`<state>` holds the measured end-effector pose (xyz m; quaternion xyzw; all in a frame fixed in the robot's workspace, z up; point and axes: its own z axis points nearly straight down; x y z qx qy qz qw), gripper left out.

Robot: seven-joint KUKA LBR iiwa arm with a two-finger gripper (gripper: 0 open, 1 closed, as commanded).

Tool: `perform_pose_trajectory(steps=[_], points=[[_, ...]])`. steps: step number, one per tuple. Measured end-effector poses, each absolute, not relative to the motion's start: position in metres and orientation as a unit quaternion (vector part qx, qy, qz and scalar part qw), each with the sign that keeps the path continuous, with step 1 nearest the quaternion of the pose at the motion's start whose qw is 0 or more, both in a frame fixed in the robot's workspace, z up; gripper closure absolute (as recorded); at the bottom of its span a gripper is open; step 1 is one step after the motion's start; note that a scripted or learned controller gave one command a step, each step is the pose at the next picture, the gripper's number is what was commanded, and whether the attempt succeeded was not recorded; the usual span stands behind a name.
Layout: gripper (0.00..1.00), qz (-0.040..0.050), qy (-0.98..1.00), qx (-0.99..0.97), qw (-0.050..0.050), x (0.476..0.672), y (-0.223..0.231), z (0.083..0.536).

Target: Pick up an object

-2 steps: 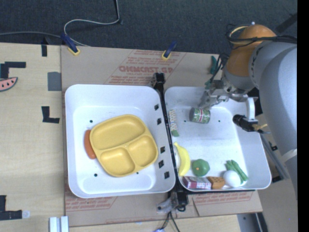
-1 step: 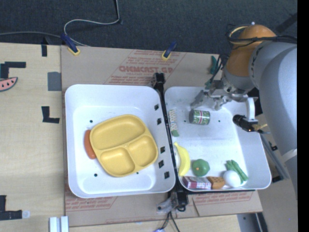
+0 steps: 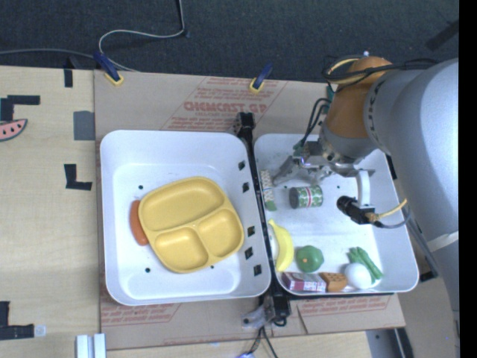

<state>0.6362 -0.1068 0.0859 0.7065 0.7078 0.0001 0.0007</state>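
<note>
Looking down at camera view, you see arm (image 3: pixel 417 125) reaching from right into right bin (image 3: pixel 395 274). Pincer (image 3: pixel 298 168) sits low over bin's upper left part, fingers (image 3: pixel 283 174) spread apart, nothing between them. Small green can (image 3: pixel 306 197) lies on side just below pincer, near it, contact unclear. Along same bin's lower edge: banana (image 3: pixel 283 246), green round fruit (image 3: pixel 309 258), white egg-like item (image 3: pixel 358 274), green pod (image 3: pixel 365 262). Left bin (image 3: pixel 119 155) holds yellow divided tray (image 3: pixel 191 223), orange item (image 3: pixel 138 222) tucked under tray's left edge. Both bins rest on cardboard-covered surface (image 3: pixel 216 103).
</note>
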Motion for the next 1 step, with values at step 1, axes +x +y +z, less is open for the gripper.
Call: perform_pose_trajectory(steps=[1], points=[[0.00, 0.0002, 0.707, 0.707, 0.003, 0.6310, -0.0971, 0.0862]])
